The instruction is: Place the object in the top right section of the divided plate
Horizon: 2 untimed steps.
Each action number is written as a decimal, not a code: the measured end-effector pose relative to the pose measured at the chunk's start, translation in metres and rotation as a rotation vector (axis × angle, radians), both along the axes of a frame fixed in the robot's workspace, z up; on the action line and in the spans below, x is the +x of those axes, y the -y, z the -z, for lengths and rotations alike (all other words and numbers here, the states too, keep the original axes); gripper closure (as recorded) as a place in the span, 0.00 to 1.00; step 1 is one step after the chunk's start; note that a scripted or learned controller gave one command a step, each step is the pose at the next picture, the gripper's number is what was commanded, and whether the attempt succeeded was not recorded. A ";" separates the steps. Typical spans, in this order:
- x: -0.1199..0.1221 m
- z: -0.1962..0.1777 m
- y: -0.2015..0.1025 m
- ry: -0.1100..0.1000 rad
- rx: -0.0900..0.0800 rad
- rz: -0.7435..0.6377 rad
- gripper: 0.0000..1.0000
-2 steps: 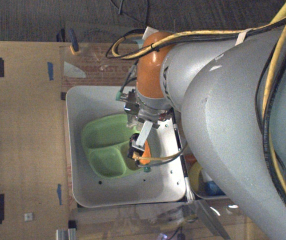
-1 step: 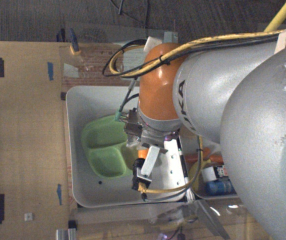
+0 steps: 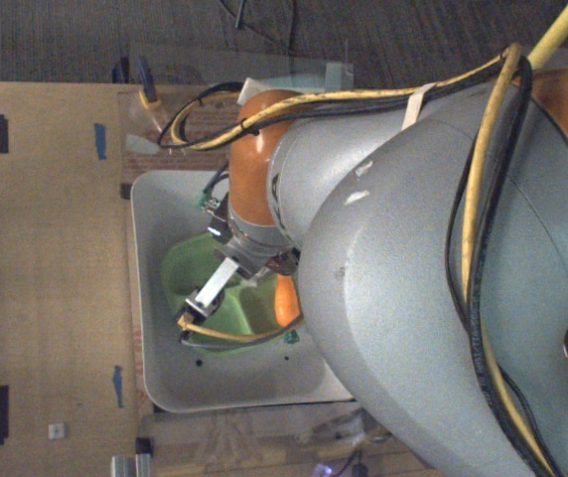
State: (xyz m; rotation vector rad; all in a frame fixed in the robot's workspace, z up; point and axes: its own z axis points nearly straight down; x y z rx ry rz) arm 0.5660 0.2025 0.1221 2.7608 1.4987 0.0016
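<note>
Where the grey arm [image 3: 433, 266] comes in from the right and covers most of the bench, these items can be listed.

Item: claw [image 3: 193, 316]. Hangs on a pale, slanted wrist piece below the arm's orange band [image 3: 252, 172], low over the green plate. Whether it is apart, together or clamped on anything cannot be told; its tip is small and dark, and a yellow cable curves right under it.

Item: divided plate [image 3: 180, 266]. Green, lying in the white bin directly beneath the claw. A raised ridge between sections shows just right of the claw; much of the plate is hidden by the wrist and arm.

Item: orange object [image 3: 285, 301]. An elongated orange piece, right of the claw and apart from it, lying on the plate beside the ridge at the edge of the arm's grey shell. Which section it is in cannot be made out.

Item: white bin [image 3: 155, 366]. Shallow, round-cornered, surrounding the plate; its bare floor shows left of and below the claw.

Item: cables [image 3: 363, 97]. Yellow and black, running along the arm above and right of the claw.

Item: tan board [image 3: 46, 266]. Left of the claw, beyond the bin wall, carrying black corner marks and bits of blue tape.
</note>
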 end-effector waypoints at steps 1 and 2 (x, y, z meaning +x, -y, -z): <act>0.023 -0.048 0.084 -0.003 -0.001 0.107 1.00; -0.003 -0.041 0.041 -0.005 0.000 -0.470 1.00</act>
